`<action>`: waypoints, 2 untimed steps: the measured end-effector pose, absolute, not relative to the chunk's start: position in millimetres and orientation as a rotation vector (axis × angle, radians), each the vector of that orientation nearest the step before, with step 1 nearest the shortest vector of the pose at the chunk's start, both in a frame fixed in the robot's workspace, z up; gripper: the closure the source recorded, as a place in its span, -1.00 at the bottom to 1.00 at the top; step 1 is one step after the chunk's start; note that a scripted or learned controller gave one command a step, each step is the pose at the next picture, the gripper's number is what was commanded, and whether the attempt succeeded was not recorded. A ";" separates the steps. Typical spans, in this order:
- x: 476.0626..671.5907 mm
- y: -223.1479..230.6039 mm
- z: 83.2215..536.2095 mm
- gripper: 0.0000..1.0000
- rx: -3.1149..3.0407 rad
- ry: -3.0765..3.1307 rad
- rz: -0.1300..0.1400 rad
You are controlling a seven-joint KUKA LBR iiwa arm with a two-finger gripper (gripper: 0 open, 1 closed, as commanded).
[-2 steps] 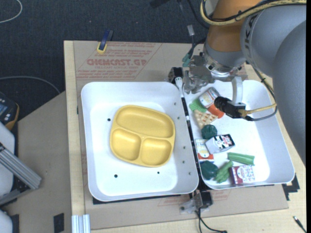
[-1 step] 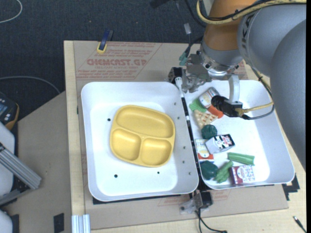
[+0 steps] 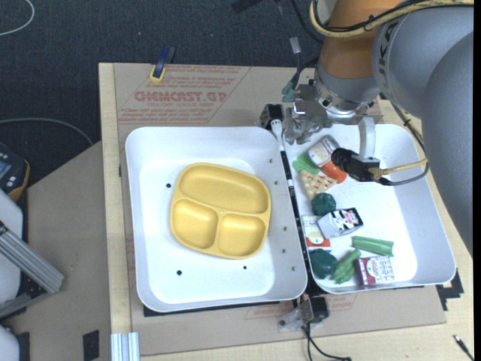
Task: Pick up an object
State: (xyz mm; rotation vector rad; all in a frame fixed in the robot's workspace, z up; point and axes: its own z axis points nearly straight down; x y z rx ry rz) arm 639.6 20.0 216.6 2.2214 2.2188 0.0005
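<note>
Board [image 3: 188, 92] reads "CHEMCAST GP"; hand [image 3: 304, 130] over right bin [image 3: 421, 224], grip state unclear.

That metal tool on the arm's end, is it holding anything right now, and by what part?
It cannot be told. The tool sits low at the right bin's top corner, beside a small can; its tips are hidden.

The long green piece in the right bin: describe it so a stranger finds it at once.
Start at the right bin, the one crowded with small items. Near its front, the long green piece lies flat just above a dark red carton. Unlike the rounder dark green lumps nearby, it is a straight, lighter green bar.
</note>
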 end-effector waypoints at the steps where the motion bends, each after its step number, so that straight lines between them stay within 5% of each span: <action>1: 636.7 24.2 235.9 1.00 2.217 2.220 0.006; 2: 627.6 26.4 231.4 1.00 2.223 2.223 -0.003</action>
